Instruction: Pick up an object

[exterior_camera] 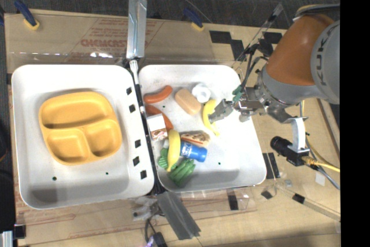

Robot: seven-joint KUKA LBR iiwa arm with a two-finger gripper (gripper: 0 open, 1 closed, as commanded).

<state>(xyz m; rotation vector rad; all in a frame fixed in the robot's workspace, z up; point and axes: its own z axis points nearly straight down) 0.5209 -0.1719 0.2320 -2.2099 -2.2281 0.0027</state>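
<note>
The tool (218, 111) hangs over the yellow banana (208, 117), whose long axis runs crosswise beneath it; finger spacing cannot be told.

I see two bins side by side on the bench (52, 26). The left bin (23, 142) holds a divided tray (80, 126). The right bin (243, 153) holds toy food clustered toward its left, the gripper (222, 111) just right of them.

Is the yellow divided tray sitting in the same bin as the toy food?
No, the yellow tray lies in the left bin.
</note>
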